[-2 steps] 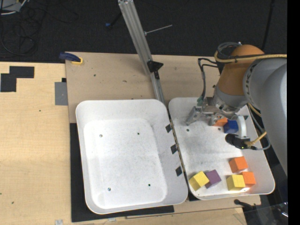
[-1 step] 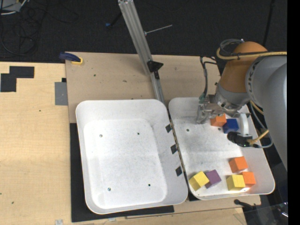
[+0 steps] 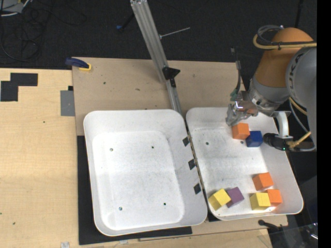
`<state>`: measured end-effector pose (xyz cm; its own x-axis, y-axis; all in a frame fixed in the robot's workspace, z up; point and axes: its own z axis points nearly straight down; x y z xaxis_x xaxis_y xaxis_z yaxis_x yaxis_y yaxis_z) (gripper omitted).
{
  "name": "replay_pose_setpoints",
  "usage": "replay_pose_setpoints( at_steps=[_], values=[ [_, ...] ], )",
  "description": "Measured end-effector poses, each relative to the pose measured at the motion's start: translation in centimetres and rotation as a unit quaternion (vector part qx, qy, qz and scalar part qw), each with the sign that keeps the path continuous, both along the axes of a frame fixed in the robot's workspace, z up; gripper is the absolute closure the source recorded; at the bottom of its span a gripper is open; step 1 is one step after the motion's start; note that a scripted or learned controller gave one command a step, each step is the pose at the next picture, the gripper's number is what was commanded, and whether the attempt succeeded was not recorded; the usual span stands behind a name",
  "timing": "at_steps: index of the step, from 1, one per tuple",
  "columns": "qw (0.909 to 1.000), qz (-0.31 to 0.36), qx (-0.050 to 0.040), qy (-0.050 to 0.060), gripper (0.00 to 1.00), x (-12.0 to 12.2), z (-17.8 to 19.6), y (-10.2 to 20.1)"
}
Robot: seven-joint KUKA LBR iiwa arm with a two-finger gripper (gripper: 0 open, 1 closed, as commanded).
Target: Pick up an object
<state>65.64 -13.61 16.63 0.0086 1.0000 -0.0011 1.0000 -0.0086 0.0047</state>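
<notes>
Gripper (image 3: 238,117) low over right bin (image 3: 227,164), directly above orange cube (image 3: 240,131); blue cube (image 3: 254,138) touching at four o'clock. Yellow, purple, orange cubes clustered along near rim.

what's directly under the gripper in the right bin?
The gripper hangs over the far end of the right white bin, just above an orange cube with a blue cube beside it. The gripper covers the orange cube's far edge, so contact is unclear.

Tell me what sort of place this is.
Probably a robotics lab set up for grasping trials: a robot arm reaches over two white bins on a bench, coloured blocks lie in the right one, and cables trail across the dark floor behind.
</notes>
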Motion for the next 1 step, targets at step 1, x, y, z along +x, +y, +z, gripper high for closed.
replay_pose_setpoints(
  at_steps=[1],
  values=[
    [1.0000, 0.004, 0.0002, 0.001, 1.00, 0.29, 4.32, 0.04]
  ],
)
